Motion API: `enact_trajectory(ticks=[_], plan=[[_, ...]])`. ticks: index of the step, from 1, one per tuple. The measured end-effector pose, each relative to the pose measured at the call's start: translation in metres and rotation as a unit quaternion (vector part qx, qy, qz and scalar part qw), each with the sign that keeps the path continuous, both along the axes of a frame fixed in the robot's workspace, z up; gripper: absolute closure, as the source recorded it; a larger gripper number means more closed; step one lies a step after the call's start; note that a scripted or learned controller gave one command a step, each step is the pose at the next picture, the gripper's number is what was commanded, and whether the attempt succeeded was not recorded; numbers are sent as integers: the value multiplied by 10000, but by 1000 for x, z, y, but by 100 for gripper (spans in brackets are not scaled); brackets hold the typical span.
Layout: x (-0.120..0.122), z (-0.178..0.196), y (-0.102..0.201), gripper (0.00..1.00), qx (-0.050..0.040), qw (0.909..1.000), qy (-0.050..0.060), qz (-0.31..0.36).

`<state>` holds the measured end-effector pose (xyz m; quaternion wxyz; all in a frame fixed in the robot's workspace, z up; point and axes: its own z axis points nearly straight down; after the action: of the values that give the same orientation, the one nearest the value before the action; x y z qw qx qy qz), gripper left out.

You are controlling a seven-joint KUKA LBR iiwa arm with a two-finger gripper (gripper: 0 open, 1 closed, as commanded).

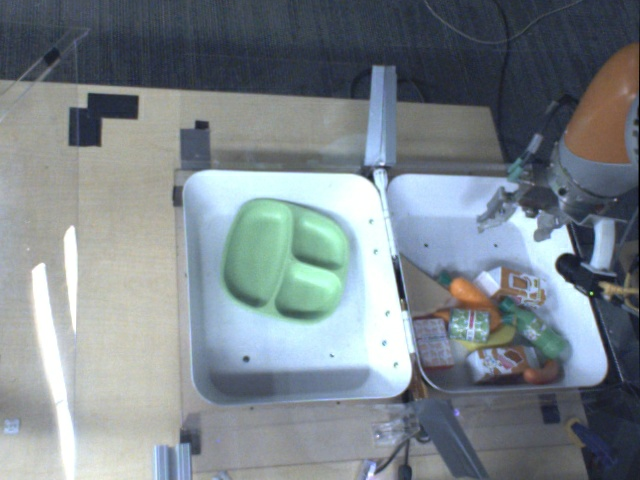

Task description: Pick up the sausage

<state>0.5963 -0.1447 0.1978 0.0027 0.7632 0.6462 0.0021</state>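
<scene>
I located what I took to be the sausage [541,373] at the right bin's [440,208] near corner, wedged among packets, and with the gripper [520,213] hovering released and well apart, I judged a descent risked clamping a neighbouring item instead.

Two white bins [200,268], one green divided plate [285,258], one carrot [468,290].

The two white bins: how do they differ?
The left bin holds one green divided plate; the right bin holds a heap of small food items crowded at its near end. The pincer hangs above the right bin, not the left bin. Both are shallow, white and rounded.
</scene>
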Motion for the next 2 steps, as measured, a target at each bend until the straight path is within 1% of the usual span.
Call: enact_trajectory(ticks=[1, 2], plan=[[-16, -77, -15, 0, -3, 9965, -21, -832], [-33, -107, -23, 0, 1, 9983, -48, -574]])
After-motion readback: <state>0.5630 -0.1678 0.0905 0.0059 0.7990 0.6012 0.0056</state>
